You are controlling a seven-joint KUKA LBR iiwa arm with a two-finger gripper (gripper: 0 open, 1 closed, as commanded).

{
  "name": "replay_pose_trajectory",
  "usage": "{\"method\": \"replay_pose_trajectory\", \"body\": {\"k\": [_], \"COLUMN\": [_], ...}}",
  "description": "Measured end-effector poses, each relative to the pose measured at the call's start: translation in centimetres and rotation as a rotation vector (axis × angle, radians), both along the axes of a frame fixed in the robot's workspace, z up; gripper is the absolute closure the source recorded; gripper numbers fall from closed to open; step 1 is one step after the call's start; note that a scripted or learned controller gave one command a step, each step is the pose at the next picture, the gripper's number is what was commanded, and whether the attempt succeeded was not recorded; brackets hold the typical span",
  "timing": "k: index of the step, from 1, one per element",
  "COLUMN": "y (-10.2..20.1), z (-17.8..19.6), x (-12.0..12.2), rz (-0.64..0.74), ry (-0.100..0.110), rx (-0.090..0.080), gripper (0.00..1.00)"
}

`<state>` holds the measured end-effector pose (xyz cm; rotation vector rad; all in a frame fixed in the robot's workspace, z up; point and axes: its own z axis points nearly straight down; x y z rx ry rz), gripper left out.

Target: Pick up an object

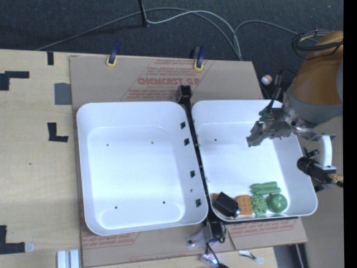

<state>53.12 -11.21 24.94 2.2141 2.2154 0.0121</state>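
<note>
Kuka arm reaches in from the right, its gripper hanging over the upper-middle of the right bin, well apart from anything it could grab. You can't tell whether the jaws stand open or closed; the fingertips blur into one dark shape at this angle, and nothing shows between them.

The pickable things lie along the right bin's near wall, packed close. You'd judge the step in hand as the approach, w/ the pick itself not yet begun. To do it well, bring the gripper toward the near edge and drop on whichever piece sits freest. The green ball at the right end looks the likeliest, though round and prone to slip, so centre on it. The black object at the left end rests tilted against the bin's corner; a descent there risks clipping the wall. Avoid the middle, where neighbours touch and jaws may straddle two.

Count, approx.: 2 white bins, the left bin alongside the right. Objects in the right bin: 1 black object, 1 orange-brown textured piece, 1 green textured piece, 1 green elongated piece just behind them, 1 green ball. Five in all, as far as you can make out. One arm, one gripper.
</note>
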Motion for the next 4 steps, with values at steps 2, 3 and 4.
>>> {"method": "replay_pose_trajectory", "body": {"k": [2,3,4], "y": [12.6,11.9,12.0], "z": [5.5,22.2,22.6], "x": [-0.9,-2.5,-2.4], "rz": [0.007,0.0,0.0], "ry": [0.01,0.0,0.012], "rx": [0.003,0.004,0.001], "gripper": [1.0,1.0,1.0]}}
